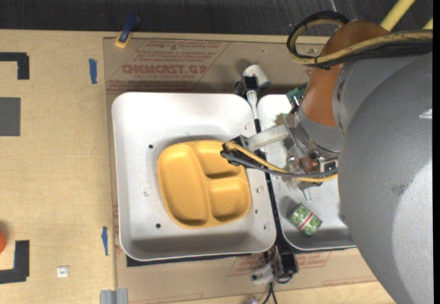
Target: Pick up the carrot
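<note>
Leaning in from the right, the grey arm [392,158] takes up most of that side, its orange band [322,100] sitting just above the wrist. The gripper [306,166] hangs over the near-left part of the right bin [323,239], close to the divide between the two bins. Whether it is wide or narrow I cannot tell, since the wrist and its cabling cover it from above. A yellow-and-black cable [256,158] runs from the wrist out to the left, across the divide, and ends above the rim of the yellow divided plate [199,186].

That plate lies in the left bin [137,158], set toward its middle and right, with three shallow compartments showing. In the right bin, a small green crumpled object [304,219] rests near the front edge, just below the gripper and apart from it.

As for the carrot, I cannot tell where it lies; much of the right bin is hidden under the arm.

Both bins sit on a cardboard sheet [172,62] with red print, and a small white fitting [254,77] stands at the back where the bins meet.
</note>
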You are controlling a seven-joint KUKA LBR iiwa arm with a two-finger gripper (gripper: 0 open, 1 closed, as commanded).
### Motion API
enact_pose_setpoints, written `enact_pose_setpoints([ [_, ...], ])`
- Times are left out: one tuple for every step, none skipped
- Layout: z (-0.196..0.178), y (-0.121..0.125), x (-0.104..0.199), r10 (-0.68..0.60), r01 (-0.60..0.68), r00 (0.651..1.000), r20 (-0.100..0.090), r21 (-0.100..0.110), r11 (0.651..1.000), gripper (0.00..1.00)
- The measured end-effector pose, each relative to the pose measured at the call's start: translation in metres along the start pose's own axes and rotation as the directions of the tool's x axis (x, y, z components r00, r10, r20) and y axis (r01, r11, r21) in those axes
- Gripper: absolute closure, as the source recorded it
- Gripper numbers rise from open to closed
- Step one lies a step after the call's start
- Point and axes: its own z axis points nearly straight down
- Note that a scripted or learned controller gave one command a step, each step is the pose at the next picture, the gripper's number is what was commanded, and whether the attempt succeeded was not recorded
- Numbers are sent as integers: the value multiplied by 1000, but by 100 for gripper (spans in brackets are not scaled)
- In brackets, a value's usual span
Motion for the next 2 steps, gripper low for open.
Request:
enact_pose_setpoints([
  [25, -26, 4, 3, -3, 1000, 4, 2, 1000, 100],
  [34, -41, 8, -2, 2, 1000, 4, 2, 1000, 100],
])
